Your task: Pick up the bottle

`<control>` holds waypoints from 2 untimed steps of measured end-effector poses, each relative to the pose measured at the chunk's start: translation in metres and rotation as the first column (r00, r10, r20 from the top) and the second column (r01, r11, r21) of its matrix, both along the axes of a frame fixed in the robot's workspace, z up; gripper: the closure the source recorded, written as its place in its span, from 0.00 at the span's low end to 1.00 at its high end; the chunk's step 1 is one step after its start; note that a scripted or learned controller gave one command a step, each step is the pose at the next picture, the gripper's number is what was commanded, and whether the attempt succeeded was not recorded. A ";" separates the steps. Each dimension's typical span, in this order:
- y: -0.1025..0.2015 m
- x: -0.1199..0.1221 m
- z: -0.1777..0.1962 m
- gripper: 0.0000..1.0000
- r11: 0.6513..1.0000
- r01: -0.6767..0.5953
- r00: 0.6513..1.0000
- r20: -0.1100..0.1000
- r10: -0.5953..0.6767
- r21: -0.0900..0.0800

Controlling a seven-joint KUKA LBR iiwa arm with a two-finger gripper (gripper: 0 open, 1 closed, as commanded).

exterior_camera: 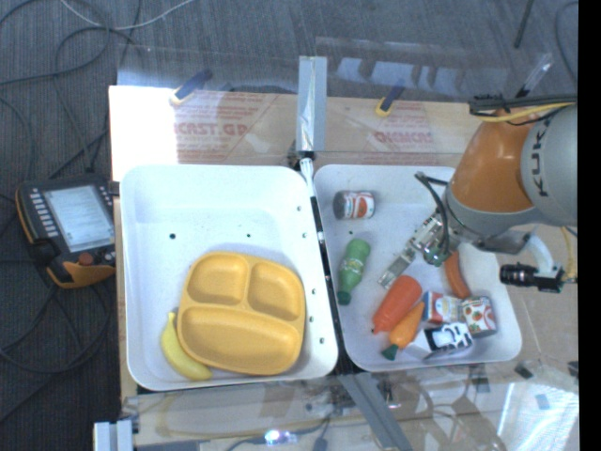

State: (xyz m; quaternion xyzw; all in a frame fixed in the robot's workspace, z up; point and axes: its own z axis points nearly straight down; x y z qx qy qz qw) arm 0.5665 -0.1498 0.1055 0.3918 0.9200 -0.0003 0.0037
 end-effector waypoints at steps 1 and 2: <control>0.044 0.010 -0.014 0.00 0.988 0.155 0.988 0.009 -0.155 0.001; 0.041 0.042 -0.004 0.00 0.994 -0.105 0.994 -0.005 0.105 0.000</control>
